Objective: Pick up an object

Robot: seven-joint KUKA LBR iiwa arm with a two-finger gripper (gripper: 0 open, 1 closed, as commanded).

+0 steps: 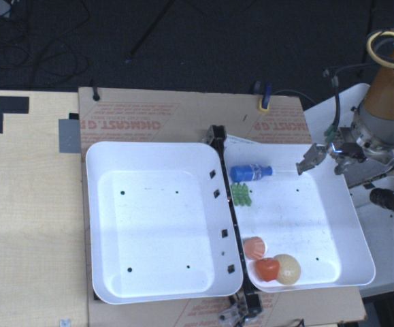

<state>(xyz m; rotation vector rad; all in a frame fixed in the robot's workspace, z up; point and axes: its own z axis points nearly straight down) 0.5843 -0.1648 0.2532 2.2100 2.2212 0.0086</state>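
The right bin (333, 216) holds a blue bottle (250, 173) lying near its far left corner, with a small green toy (241, 195) just in front of it. At the near left corner sit a pink-orange ball (254, 247), a red fruit (267, 269) and a pale yellow ball (288, 268), close together. My gripper (326, 159) hangs above the bin's far right corner, well right of the bottle. Its fingers (310, 160) are spread apart and hold nothing.
The left bin (115, 176) lies beside the right one, with a black divider (225, 203) between them. Both rest on a cardboard sheet (156, 118). A yellow-and-blue clamp (265, 99) stands at the cardboard's far edge. Cables run at the far right.
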